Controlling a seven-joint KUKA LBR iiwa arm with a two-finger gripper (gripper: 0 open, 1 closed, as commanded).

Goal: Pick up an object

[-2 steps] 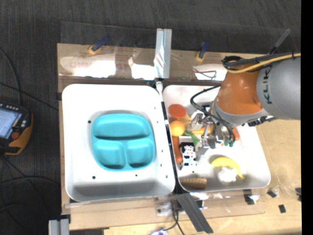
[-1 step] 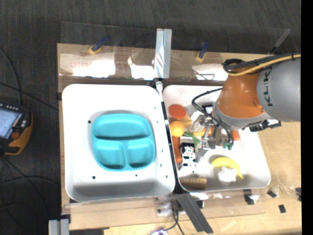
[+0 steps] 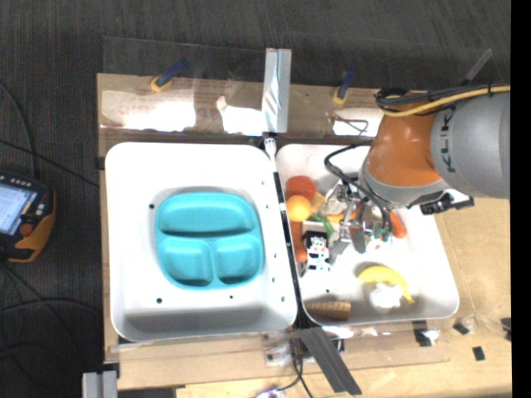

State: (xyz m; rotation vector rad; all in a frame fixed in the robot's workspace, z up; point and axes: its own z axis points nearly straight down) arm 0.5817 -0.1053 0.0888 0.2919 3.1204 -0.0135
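- Where the right bin (image 3: 431, 301) nears the camera, a brown roll (image 3: 332, 308) and banana (image 3: 387, 277) lie.
- Further in, the gripper (image 3: 355, 222) hangs over small toys; its grip cannot be told.
- Left of that bin, a second bin (image 3: 133, 305) holds a turquoise divided tray (image 3: 207, 237).
- Oranges (image 3: 299, 197) sit at the right bin's far-left.

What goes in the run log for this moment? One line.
end effector: low in right white bin | teal divided plastic tray: left bin

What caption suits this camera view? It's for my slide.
Gripper lowered among toy food in the right bin; teal tray beside.
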